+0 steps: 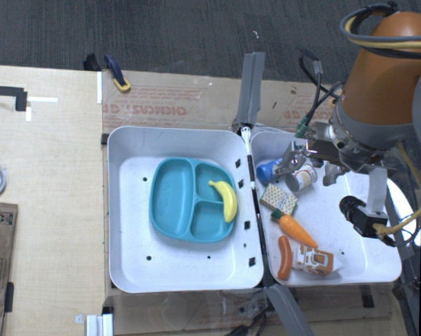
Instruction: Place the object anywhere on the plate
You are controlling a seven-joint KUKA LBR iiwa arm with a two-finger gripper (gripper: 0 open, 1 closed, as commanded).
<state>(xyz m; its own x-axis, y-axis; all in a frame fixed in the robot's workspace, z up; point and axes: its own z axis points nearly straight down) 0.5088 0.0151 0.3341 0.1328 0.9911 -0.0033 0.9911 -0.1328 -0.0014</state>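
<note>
A blue divided plate lies in the middle of the left bin. A yellow banana rests on the plate's right side, across the divider between its two right compartments. My gripper hangs low over the back left part of the right bin, beside a small white can and a blue object. Nothing can be seen held in it. The grey and orange arm reaches in from the upper right.
The right bin also holds a beige checkered block, a carrot, a red sausage and a small carton. A metal divider stands between the bins at the back. Cables hang beside the wrist.
</note>
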